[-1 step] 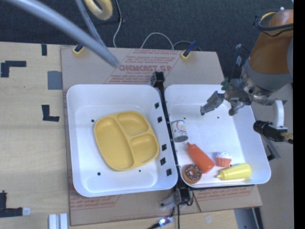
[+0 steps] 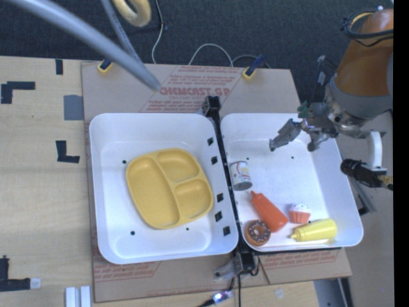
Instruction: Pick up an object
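My gripper hangs over the upper right part of the right bin, its two grey fingers spread open with nothing between them. Below it in that bin lie a small silver can, an orange bottle, a chocolate donut, a small cupcake and a yellow bottle. All of these sit in the lower half of the bin, apart from the gripper.
The left bin holds a yellow divided plate. A black divider runs between the two bins. The arm's orange band and grey wrist stand at the right edge. A grey pole crosses the top left.
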Controlling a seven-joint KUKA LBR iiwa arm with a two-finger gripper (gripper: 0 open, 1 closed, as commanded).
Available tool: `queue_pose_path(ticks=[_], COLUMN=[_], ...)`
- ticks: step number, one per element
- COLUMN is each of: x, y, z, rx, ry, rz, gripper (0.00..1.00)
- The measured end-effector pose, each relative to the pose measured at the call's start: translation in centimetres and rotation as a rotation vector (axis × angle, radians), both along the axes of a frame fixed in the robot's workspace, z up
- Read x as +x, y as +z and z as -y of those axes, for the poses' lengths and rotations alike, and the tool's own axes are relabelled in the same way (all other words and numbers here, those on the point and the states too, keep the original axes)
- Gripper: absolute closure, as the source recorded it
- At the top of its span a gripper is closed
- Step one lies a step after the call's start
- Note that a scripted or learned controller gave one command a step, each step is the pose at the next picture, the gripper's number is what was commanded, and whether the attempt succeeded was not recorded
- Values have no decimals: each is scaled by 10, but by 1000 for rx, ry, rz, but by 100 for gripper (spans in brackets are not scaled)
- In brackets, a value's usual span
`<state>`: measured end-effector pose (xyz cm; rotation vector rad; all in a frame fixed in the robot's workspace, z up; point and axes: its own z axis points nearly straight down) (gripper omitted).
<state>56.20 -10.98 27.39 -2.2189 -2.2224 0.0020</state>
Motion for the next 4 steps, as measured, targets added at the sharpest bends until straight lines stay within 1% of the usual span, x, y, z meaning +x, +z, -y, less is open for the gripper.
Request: queue_pose_path(ticks=[1,2,3,4], x=[-2,-6,-11,-10], y=[-61,-126,-170,-158], z=[-9,-10,-12,-13], rx=[1,1,1,1], ry=[0,-1,-1,1], rz=[-5,-6,-5,-3], gripper=[0,0,0,100])
